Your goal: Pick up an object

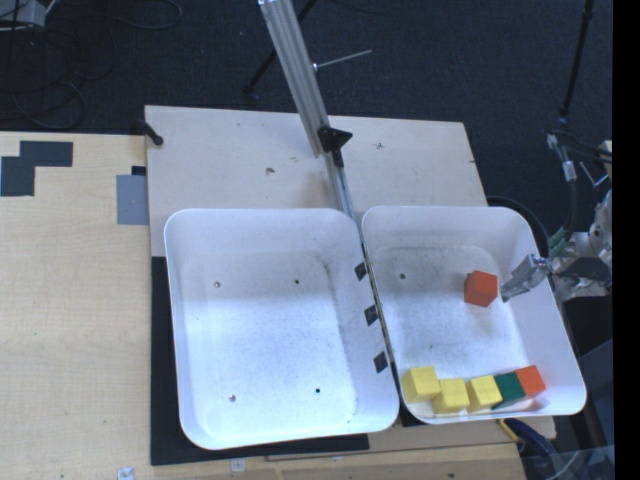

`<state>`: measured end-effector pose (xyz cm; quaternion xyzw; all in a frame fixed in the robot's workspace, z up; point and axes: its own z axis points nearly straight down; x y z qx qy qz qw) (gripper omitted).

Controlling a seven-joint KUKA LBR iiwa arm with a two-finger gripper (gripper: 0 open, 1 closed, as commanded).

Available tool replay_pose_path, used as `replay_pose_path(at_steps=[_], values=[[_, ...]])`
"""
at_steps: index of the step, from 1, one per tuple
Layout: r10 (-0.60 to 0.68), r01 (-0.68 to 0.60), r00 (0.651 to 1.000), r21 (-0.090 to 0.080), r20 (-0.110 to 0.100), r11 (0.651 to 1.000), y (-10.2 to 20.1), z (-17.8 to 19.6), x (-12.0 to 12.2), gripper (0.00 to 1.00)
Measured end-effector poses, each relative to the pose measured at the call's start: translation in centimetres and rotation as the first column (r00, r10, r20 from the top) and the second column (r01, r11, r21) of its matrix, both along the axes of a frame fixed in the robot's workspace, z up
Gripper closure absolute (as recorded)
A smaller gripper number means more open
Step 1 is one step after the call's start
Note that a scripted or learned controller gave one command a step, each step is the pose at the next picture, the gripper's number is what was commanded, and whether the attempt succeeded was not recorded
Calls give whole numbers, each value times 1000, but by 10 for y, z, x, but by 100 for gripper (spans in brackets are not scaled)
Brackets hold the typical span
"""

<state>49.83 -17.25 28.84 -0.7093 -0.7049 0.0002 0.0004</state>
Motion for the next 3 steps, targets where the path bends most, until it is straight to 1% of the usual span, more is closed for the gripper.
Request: replay_pose_path(at_steps=[1, 2, 3], values=[[6, -6, 1000, 3, -9, 1000, -15, -161, 24, 0], [8, -8, 1000, 0, 1, 1000, -28, -192, 90, 0], [10, -10, 1000, 1, -4, 1000, -28, -181, 88, 100]])
